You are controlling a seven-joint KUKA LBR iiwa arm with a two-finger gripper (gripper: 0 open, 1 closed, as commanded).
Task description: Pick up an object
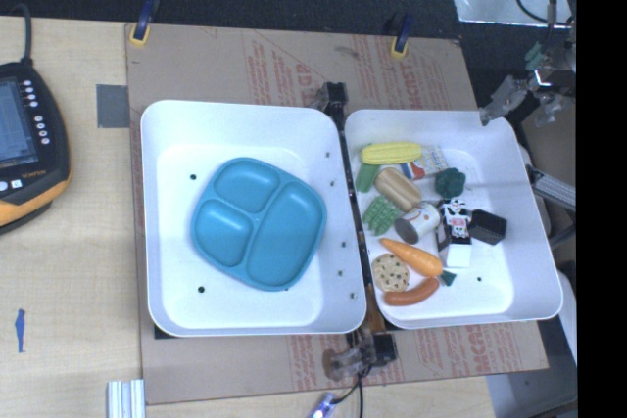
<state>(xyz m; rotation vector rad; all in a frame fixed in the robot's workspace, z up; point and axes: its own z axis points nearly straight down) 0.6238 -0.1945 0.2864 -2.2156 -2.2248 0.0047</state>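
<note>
Whether the gripper [496, 107] is spread or closed I cannot tell; from my remote seat I am seeing it as a small grey shape hanging at the far right corner of the right shallow white bin [519, 162], carrying nothing that I can make out. It is sitting well apart from the toy food I am choosing among, which is lying bunched in the left half of that bin: a yellow plastic corn cob [391, 153] at the far end, a tan cylinder-shaped roll [398, 188] just beside it, a dark green lump [451, 181], a black-and-white cow-patterned carton [456, 222] touching a black block [487, 227], an orange carrot [413, 257] lying slantwise, a brown speckled cookie [391, 273] and a reddish sausage [411, 293] at the near end. I am watching the left shallow white bin [167, 289] holding a blue three-compartment plastic plate [259, 222]. Both bins are resting side by side on a brown cardboard sheet [245, 64], and a black-and-orange control pendant [24, 142] is lying on the bench at the left.
</note>
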